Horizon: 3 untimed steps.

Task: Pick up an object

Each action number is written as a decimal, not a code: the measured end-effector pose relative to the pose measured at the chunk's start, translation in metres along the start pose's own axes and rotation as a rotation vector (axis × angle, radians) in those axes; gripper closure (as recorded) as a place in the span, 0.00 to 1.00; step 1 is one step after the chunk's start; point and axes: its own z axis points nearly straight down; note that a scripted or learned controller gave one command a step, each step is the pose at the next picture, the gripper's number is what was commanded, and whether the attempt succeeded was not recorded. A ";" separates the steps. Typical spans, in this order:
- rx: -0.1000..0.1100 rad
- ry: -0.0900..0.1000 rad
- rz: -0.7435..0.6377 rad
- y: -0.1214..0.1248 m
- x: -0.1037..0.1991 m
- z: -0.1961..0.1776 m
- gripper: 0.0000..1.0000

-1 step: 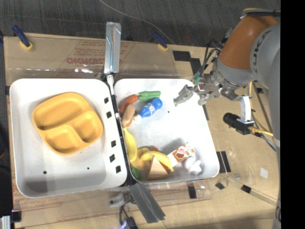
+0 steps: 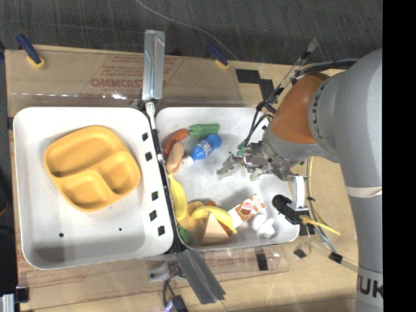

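Note:
My gripper (image 2: 229, 166) hangs over the middle of the right bin (image 2: 281, 238), above bare white floor. A blue bottle (image 2: 203, 147) lies just to its upper left, with a green item (image 2: 203, 130) behind that. At the bin's left wall lie a red-brown sausage (image 2: 174, 140) and a tan piece (image 2: 174, 159). Below the gripper rest a small printed carton (image 2: 247, 208) and a white lump (image 2: 265, 226). A banana (image 2: 177, 198), other yellow pieces (image 2: 214, 214) and a brown wedge (image 2: 213, 230) crowd the front left corner. Nothing shows in the gripper.
The left bin (image 2: 39, 246) holds a yellow divided tray (image 2: 91, 166). A metal divider bar (image 2: 153, 64) stands between the bins at the back. The arm's orange band (image 2: 296, 112) and grey body cover the right bin's right side. Cables (image 2: 312, 223) trail near the front right corner.

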 end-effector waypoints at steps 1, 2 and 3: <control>0.002 -0.002 -0.172 0.084 0.018 0.006 0.00; -0.015 -0.003 -0.286 0.096 0.076 -0.020 0.00; -0.012 -0.006 -0.329 0.097 0.078 0.015 0.00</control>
